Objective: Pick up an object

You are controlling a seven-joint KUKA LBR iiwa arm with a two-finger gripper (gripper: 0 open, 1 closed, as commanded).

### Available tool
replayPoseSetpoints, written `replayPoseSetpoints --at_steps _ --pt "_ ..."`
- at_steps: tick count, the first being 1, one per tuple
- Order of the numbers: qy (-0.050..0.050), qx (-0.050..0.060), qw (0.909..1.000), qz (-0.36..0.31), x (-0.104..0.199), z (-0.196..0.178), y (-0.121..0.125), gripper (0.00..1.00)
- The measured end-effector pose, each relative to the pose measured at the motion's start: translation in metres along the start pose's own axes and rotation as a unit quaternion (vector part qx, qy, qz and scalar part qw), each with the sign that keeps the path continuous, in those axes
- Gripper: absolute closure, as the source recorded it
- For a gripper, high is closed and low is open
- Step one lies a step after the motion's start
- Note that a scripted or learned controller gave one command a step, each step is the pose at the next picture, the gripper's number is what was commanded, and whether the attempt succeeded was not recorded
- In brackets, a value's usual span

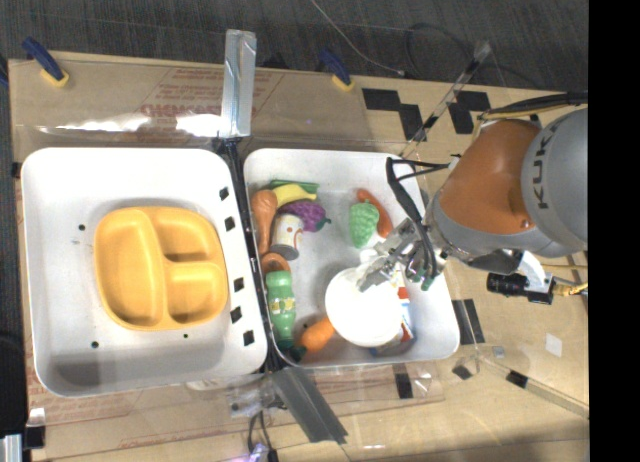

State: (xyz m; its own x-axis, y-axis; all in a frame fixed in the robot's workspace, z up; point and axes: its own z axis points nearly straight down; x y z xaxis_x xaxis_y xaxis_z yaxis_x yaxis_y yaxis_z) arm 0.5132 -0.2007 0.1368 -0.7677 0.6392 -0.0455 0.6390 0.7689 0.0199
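Observation:
The right bin [322,157] holds several toy foods. Along its left side lie an orange carrot [263,212], a yellow banana [292,191], purple grapes [312,214], a small can [286,235] and a green bottle [280,300]. A green bumpy fruit [364,222] and a thin orange piece [371,199] lie nearer the middle. A white round dish [362,318] sits at the front, with an orange fruit [317,335] beside it. My gripper [392,265] hangs low over the bin's right part, just above the dish's upper right edge and below the green fruit.
The left bin [50,250] holds a yellow divided tray [160,266]. The arm's orange band [485,190] and cables [405,185] overhang the right bin's right wall. A metal divider [238,85] stands between the bins at the back.

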Motion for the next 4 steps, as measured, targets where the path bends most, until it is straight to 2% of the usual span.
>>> replayPoseSetpoints --at_steps 1,2,3,4 --pt "0.018 0.008 0.9994 0.027 0.022 -0.098 0.052 1.00" --pt "0.025 0.007 0.9886 -0.148 0.053 -0.030 0.009 1.00" --pt "0.020 0.006 0.9975 -0.067 0.075 0.040 0.036 1.00" --pt "0.020 0.011 0.9972 0.071 0.057 0.042 0.067 1.00"
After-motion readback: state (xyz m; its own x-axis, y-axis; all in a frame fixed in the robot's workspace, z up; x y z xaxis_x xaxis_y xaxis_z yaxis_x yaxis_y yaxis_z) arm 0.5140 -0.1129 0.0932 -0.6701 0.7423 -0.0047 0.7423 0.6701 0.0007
